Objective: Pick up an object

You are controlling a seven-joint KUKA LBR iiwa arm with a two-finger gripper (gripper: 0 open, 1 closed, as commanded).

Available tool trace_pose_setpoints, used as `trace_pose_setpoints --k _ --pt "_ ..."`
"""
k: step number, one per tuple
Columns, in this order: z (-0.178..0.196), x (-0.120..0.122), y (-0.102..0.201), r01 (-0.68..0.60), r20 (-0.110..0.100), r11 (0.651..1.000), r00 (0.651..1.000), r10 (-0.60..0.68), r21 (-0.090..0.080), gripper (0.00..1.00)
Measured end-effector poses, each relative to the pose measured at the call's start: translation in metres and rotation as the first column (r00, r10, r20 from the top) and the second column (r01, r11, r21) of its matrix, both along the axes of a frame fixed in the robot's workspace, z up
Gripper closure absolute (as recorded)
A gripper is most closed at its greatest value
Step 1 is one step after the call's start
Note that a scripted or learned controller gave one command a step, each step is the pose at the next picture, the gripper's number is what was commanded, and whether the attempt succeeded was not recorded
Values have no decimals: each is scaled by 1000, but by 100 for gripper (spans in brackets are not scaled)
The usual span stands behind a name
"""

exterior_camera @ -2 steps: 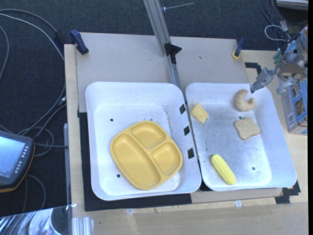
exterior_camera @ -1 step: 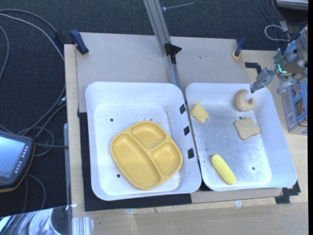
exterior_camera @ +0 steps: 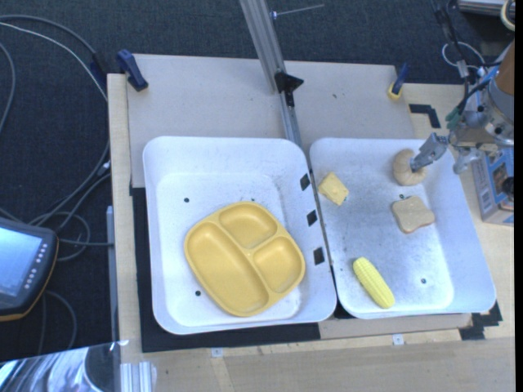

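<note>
You are looking down at a slant on a pale counter [exterior_camera: 212, 96] that carries two shallow white bins side by side. The left bin [exterior_camera: 163, 162] holds a yellow plate [exterior_camera: 244, 257] with three compartments, lying toward the bin's near edge. The right bin [exterior_camera: 466, 243] holds four food items, all apart from one another: a small yellow cheese wedge [exterior_camera: 333, 189] near the inner wall, a round tan bun [exterior_camera: 404, 168] toward the far right corner, a tan slice of toast [exterior_camera: 412, 215] just nearer than the bun, and a yellow corn cob [exterior_camera: 373, 282] lying at an angle near the front. Your arm comes in from the right, and its gripper [exterior_camera: 441, 149] sits low over the far right part of the right bin. One grey finger points down and left, its tip touching or overlapping the bun's right edge; the other finger is near the bin's right rim. The fingers are spread apart, and nothing is held between them. Grey cables [exterior_camera: 49, 121] trail over the dark floor at left.
</note>
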State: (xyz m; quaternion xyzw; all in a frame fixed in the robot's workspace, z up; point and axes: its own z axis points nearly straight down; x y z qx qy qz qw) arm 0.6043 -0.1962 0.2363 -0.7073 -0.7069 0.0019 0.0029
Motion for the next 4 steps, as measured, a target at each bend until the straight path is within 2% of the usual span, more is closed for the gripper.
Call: trace_pose_setpoints --k 2,3,4 --pt "-113 -3 -9 -1 -1 1000 1000 1 1 0" --pt "-97 0 -9 -2 9 1000 1000 2 -1 100" --pt "-33 5 -13 -2 16 1000 1000 2 -5 100"
